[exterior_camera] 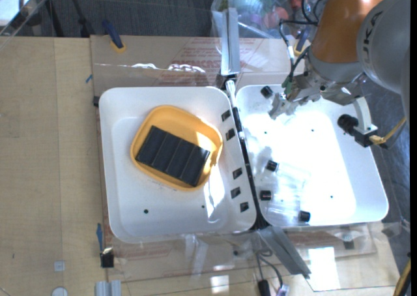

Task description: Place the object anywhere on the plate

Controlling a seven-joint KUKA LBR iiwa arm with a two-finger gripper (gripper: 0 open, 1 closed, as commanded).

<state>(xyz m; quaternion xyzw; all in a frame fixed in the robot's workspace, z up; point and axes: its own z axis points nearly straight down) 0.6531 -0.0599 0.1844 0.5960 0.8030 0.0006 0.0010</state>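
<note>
the dark ribbed rectangular slab (172,155) is lying on the yellow plastic plate (212,133) in the left white bin (124,223), well left of the gripper (281,107) hovering over the right bin's (365,184) far-left corner.

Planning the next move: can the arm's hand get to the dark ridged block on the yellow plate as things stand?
Probably yes: the dark ridged block lies uncovered on top of the yellow plate in the left bin, while the hand is over the right bin.

Partial letters "UK" on the grey arm (384,34), no other text legible
</note>
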